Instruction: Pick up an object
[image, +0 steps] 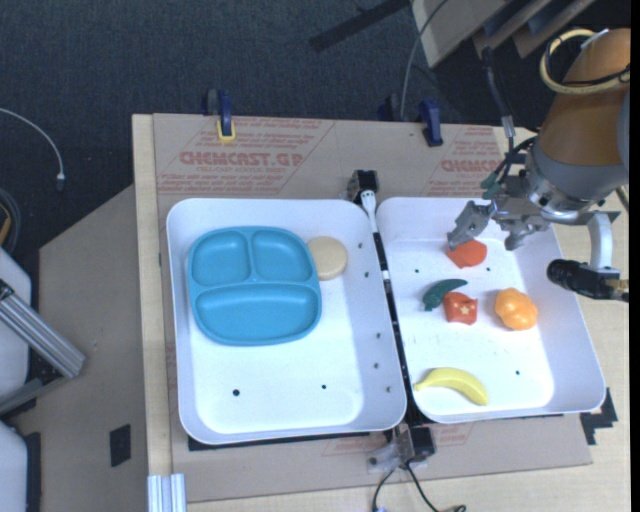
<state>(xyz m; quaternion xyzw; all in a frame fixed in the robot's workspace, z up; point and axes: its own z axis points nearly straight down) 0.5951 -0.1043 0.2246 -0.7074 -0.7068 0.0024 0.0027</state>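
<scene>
Upper right of the frame: gripper (492, 226) hangs over the far part of the right bin (570, 375), fingers spread apart, one toward frame left, one toward frame right. Red-orange piece (468, 254) lies just below the left finger, touching or nearly so; nothing sits between the fingers, so no grasp. Its long axis runs roughly left-right in the frame. Judgement: target lies slightly left of and below the midpoint; the pincer needs a small shift that way before closing. Orange fruit (516, 309), strawberry (459, 306) and banana (452, 385) lie lower in the same bin
</scene>
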